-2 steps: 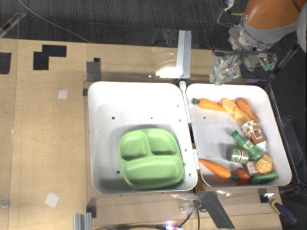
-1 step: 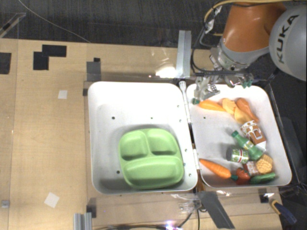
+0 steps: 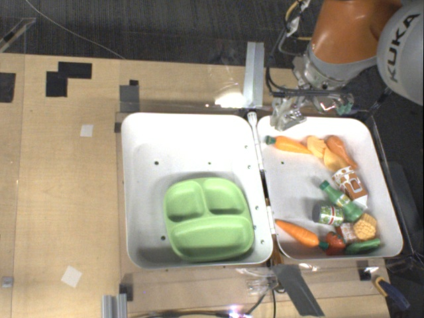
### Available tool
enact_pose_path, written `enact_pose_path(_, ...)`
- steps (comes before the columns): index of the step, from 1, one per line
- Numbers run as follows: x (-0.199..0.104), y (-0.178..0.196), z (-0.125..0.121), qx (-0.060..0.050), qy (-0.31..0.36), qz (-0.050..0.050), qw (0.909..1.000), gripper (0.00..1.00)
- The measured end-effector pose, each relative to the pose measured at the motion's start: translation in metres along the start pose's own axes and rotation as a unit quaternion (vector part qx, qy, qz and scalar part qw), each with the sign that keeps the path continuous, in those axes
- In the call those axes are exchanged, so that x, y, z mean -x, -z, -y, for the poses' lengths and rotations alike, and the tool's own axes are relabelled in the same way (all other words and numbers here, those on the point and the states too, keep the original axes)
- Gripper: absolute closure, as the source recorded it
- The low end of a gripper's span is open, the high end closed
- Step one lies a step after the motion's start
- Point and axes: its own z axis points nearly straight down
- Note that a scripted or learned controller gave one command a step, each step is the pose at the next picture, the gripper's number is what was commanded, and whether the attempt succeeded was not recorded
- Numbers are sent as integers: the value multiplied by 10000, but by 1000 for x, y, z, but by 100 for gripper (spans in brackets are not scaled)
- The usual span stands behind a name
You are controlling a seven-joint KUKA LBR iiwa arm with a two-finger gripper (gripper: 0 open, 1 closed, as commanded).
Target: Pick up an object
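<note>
Wooden bench [image 3: 59, 197] bears two white bins [image 3: 139, 177] side by side

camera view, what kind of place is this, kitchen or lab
Likely a robot lab test bench, not a kitchen: a KUKA arm, two white bins, and toy food such as a carrot.

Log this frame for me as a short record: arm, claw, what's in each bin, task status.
arm: reaches in from the right, over the right bin's top left corner
claw: above that corner, near the upper carrot
left bin: green divided plate
right bin: two carrots, second one at the bottom; green bottle; other small toy food
task status: nothing seen in the claw
</note>
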Motion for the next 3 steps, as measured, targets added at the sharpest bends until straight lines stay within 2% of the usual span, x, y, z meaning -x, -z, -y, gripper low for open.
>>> enact_pose_path(3, 8, 43, 1, -40, -1, 186, 9998, 100)
